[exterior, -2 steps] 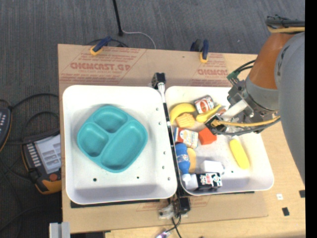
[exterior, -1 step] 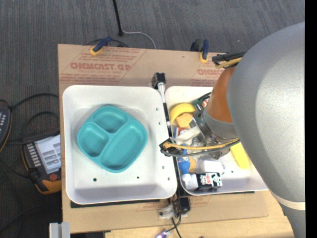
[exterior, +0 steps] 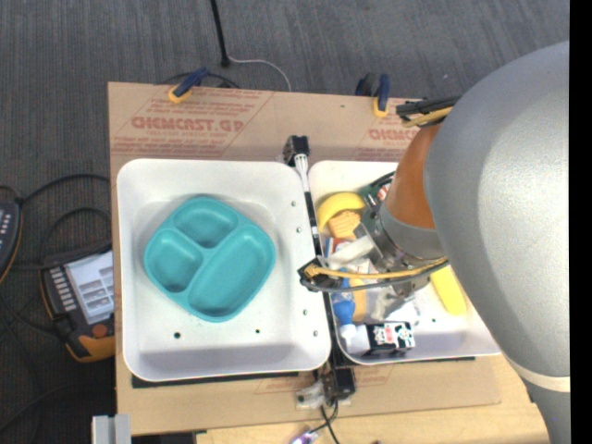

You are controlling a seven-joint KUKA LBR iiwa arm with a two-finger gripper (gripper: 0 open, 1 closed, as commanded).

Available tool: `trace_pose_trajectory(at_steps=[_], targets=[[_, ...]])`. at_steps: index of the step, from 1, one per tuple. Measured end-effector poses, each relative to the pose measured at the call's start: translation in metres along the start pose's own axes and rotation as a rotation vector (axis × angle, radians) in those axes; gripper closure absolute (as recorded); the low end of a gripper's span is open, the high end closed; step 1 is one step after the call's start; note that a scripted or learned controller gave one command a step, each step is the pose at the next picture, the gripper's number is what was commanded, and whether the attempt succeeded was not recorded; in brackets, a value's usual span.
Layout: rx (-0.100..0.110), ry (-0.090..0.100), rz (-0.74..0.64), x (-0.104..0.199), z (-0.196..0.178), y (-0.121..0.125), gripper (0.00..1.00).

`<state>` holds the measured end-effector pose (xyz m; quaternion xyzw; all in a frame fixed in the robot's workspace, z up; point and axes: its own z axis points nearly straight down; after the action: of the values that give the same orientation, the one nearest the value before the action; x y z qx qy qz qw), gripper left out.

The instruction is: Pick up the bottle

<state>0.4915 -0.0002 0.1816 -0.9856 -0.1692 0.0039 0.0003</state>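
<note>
the arm [exterior: 518,211] looks like smooth grey metal or painted casing with a soft sheen, and its orange band [exterior: 412,192] is glossier. both bins [exterior: 129,248] look like smooth white plastic, slightly shiny. the teal plate [exterior: 210,257] is moulded plastic with a satin finish. the board [exterior: 185,123] under them looks like matt brown cardboard or paper-faced sheet with red print. the floor [exterior: 92,35] is rough grey carpet.

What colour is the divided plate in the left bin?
Teal, seen in the camera view: plate.
</note>
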Motion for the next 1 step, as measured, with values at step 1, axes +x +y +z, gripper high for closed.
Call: trace_pose_trajectory(at_steps=[1], targets=[[0.001, 0.000, -0.050, 0.0100, 0.0000, -0.0540, 0.00]])
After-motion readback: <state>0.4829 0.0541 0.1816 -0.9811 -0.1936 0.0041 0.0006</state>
